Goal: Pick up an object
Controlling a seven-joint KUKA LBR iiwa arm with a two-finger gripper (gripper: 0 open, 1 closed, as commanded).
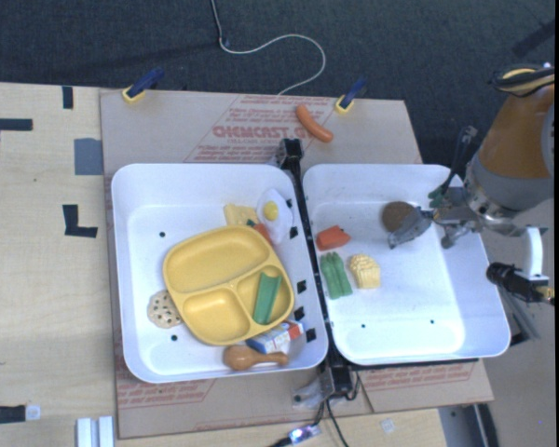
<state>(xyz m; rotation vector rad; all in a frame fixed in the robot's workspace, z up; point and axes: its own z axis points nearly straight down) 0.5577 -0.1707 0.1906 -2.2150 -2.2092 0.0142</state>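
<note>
My gripper hangs over the right bin near its far right side. It is open, and I see only bare bin floor between its fingers. A brown round object lies right beside the left finger, on its far side. Further left in this bin lie an orange piece, a green bean pod and a yellow corn piece.
The left bin holds a yellow divided plate with a green piece in it, a cookie, a drumstick and an egg. A hot dog lies on the cardboard behind the bins.
</note>
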